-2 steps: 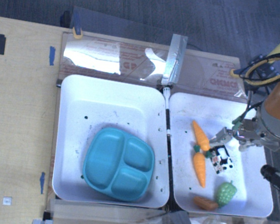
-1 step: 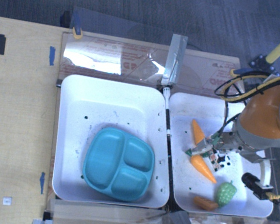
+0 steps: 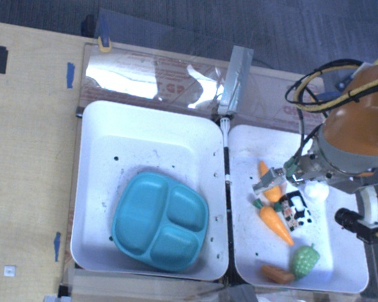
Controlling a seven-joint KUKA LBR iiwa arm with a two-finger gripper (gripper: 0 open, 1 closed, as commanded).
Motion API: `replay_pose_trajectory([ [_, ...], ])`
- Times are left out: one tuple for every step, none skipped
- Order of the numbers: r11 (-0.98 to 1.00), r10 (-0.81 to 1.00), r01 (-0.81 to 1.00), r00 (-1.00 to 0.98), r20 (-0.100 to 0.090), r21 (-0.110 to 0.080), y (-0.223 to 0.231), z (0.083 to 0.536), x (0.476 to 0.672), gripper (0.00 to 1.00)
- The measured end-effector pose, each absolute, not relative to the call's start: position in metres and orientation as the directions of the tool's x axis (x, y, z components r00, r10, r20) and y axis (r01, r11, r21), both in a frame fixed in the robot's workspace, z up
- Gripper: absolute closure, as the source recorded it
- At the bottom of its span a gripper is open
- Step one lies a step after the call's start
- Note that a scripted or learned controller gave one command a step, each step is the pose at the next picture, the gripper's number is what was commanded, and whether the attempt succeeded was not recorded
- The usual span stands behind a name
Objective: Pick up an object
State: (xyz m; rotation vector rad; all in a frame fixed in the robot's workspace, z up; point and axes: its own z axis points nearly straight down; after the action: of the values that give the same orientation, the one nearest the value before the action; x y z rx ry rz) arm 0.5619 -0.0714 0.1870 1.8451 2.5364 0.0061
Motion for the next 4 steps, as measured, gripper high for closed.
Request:
replay_pose_trajectory([
  [0.159,0.987,0.987,-0.159,-0.003,0.017,-0.113,0.115,0.587,0.00],
  [0.341,0.940,0.940,-0.341,-0.009,0.014,-0.115,0.121,0.616,0.00],
  [0.364,0.931,0.931,-0.363,-0.029,0.036,-0.122,0.108,0.619,0.00],
  [0.364,0.931,0.930,-0.362,-0.038,0.055,-0.122,0.124,0.625,1.00],
])
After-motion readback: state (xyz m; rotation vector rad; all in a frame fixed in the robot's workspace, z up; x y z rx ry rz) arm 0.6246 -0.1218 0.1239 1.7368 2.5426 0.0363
